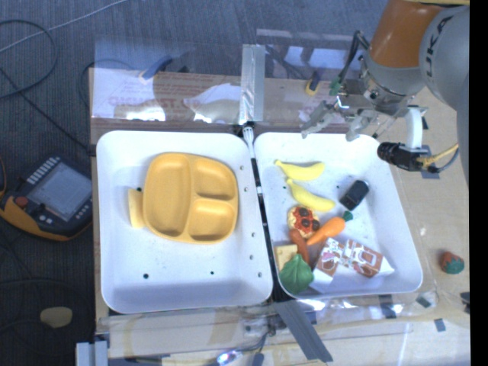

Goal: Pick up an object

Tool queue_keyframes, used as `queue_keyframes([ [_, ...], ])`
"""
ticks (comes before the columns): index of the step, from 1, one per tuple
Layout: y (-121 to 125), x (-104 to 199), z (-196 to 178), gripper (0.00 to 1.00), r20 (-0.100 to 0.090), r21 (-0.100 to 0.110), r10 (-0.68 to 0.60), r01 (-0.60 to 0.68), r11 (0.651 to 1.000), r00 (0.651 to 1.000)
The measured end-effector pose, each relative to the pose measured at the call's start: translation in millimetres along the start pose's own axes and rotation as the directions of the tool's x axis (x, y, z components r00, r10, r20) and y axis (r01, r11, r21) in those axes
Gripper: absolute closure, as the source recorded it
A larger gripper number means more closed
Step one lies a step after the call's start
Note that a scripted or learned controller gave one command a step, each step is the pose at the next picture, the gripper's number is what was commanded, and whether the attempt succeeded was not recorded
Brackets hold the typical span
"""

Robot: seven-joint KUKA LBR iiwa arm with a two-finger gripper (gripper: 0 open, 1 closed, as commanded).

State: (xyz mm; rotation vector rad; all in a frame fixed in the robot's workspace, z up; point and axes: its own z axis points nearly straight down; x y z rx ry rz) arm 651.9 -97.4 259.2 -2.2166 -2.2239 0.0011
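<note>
The right bin (396, 204) holds two yellow bananas (299, 169) (311, 197), a black block (354, 194), a pizza-slice toy (303, 220), an orange carrot (326, 231), a green leafy toy (296, 271) and a red-and-white packet (352, 258). My gripper (333, 126) hangs over the far rim of this bin, above and behind the bananas. Its two fingers are spread apart, open, with nothing between them.
The left bin (114, 265) carries a yellow divided plate (189, 197) with a pale yellow piece (135, 208) at its left side. A small red and green object (451, 262) lies on the bench to the right. A hand-held controller (53, 197) sits on the floor at left.
</note>
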Motion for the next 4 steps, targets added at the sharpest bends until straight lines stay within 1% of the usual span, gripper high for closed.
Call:
queue_keyframes([
  [1,15.9,-1.2,125.1,0.0,0.004,0.002,-0.008,0.008,1.0,1.0],
  [2,-9.6,-21.8,170.0,0.0,0.004,-0.011,0.033,-0.033,0.999,0.999],
  [3,-8.4,-21.4,159.3,1.0,0.002,-0.013,0.034,-0.034,0.999,0.999],
  [4,16.7,24.1,75.5,1.0,0.002,-0.001,0.073,-0.073,0.997,0.997],
])
